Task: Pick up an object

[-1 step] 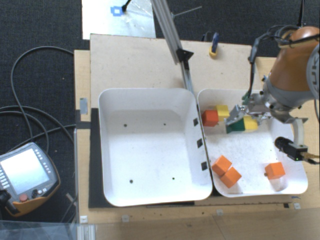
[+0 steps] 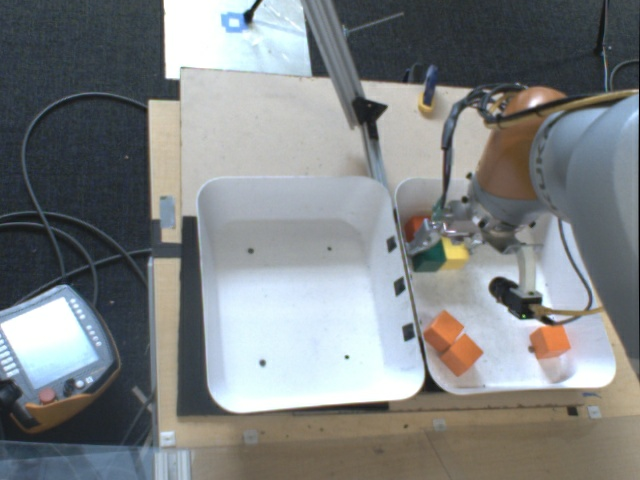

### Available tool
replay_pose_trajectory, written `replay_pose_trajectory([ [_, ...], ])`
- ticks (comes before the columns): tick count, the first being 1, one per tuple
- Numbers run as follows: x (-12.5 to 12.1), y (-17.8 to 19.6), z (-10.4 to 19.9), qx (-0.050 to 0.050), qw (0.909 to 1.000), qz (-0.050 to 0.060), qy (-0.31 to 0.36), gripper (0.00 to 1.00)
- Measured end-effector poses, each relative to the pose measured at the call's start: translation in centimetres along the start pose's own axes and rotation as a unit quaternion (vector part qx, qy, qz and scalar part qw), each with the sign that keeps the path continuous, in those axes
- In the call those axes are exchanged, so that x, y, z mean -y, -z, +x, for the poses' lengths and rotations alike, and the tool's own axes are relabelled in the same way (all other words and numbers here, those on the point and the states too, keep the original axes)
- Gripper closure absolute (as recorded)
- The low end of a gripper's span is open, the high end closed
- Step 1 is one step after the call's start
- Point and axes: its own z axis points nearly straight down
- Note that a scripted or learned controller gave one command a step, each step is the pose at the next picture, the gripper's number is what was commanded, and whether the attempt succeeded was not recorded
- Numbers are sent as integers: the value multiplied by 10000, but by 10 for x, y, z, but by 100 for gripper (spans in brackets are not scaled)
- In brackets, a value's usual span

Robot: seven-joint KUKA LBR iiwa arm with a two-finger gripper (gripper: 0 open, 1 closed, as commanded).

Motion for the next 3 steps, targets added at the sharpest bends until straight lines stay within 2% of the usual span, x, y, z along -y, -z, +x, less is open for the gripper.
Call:
replay_pose_trajectory([
  [1, 1, 11, 0, -3, 10000, 12, 4, 100],
  [2, 24, 103, 68, -9, 10000, -13, 17, 100],
  [3, -6, 98, 129, -19, 10000, 7, 27, 100],
])
